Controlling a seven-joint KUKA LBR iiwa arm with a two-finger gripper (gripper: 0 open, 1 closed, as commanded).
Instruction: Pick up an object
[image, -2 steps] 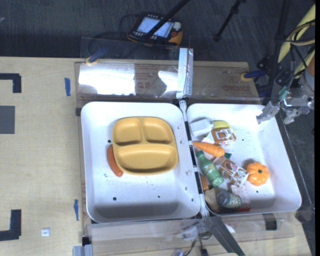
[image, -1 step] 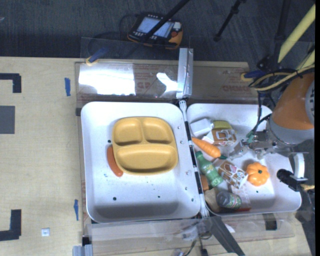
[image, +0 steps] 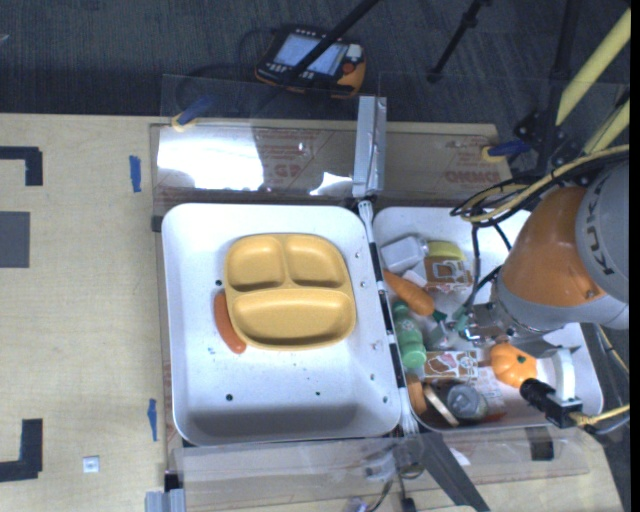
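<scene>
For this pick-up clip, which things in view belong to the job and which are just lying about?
Belongs to the job:
- hand over the right bin
- carrot
- small pumpkin
- snack packet
- green bottle

Just lying about:
- yellow divided tray in the left bin
- sausage beside it
- handheld controller

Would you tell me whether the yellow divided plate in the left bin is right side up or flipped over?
Right side up: the yellow divided plate shows three hollow compartments facing the camera, all bare. An orange sausage lies beside it.
</scene>
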